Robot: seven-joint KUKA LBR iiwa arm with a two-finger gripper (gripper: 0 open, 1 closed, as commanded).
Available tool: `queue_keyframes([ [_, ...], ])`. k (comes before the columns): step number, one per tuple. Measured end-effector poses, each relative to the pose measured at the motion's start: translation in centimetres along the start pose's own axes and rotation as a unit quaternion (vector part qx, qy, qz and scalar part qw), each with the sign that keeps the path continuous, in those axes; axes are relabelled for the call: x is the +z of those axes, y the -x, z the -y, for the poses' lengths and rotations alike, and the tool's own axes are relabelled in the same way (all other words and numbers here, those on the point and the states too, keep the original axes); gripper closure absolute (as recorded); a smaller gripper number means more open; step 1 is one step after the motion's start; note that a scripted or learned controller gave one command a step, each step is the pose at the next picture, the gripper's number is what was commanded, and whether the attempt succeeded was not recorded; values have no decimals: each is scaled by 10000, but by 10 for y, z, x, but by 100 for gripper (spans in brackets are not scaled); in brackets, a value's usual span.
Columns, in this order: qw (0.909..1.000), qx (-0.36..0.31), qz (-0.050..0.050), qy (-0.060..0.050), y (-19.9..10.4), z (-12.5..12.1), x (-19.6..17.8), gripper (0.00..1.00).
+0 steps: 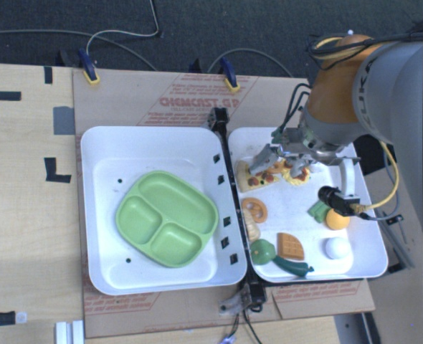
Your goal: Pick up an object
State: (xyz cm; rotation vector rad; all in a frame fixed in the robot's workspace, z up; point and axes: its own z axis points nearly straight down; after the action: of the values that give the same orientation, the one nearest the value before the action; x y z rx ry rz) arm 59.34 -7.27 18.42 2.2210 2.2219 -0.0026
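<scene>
**Gripper low over a heap of toy food in the right bin**

At the far left, the wooden bench [25, 213] carries black tape marks; some run off the edge of the view. A cardboard sheet [190, 99] lies under both bins, held at its far edge by two blue clamps [89, 69].

The left bin [84, 213] holds a green divided plate [167, 218], lying flat and turned at a slant.

In the right bin [380, 264], against the left wall, lies a pretzel [254, 208]. A pale piece [252, 228] just below it is too blurred to name. Along the near edge sit a round green piece [263, 250], a tan waffle [290, 246] and a long dark green piece [292, 266], close together. Further right are a white ball [335, 249] and an orange ball [338, 220] with a small green piece [317, 211] touching it.

The gripper [267, 162] hangs at the far side of the right bin, over a heap of yellow and brown bits [269, 176]. It covers part of the heap, and the pieces cannot be told apart. Whether the gripper is open or closed, or has hold of anything, cannot be told. The arm [340, 84] comes in from the right, hides that bin's far right corner and is cut off at the edge of the view.
</scene>
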Motion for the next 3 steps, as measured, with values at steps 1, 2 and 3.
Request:
queue_keyframes([
  [1,10000,-3,1,44,26,-12,95,0],
  [2,10000,7,35,33,32,-54,96,0],
  [3,10000,15,42,5,30,-56,97,0],
])
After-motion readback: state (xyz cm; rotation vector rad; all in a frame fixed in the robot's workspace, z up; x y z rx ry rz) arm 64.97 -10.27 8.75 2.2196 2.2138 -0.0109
